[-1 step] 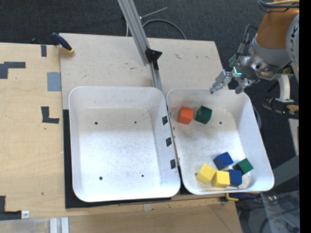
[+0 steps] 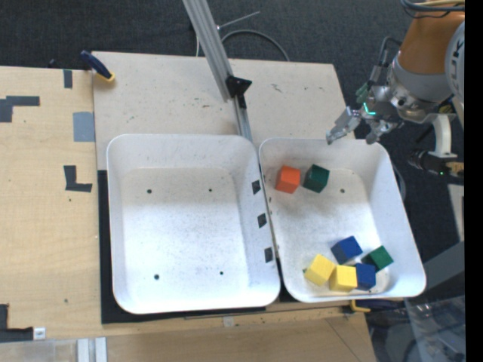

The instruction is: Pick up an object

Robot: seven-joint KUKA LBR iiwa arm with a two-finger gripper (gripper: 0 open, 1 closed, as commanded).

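Objects for picking all lie in the right bin (image 2: 396, 202). Nearest the camera we find two yellow cubes (image 2: 332, 272), two blue cubes (image 2: 346, 248) and a green cube (image 2: 380, 257) crowded into the front corner, touching, which we judge hampers finger entry. Farther back, an orange cube (image 2: 287, 179) and a dark green cube (image 2: 316, 178) sit just beside each other. Beyond them the gripper (image 2: 355, 129) hovers over the far rim, fingers spread, grasping nothing.

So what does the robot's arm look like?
The arm is round and chunky, with a shiny orange band and grey parts. Black cables loop near its top. At its end is a small grey metal gripper with dark fingers and a tiny green light.
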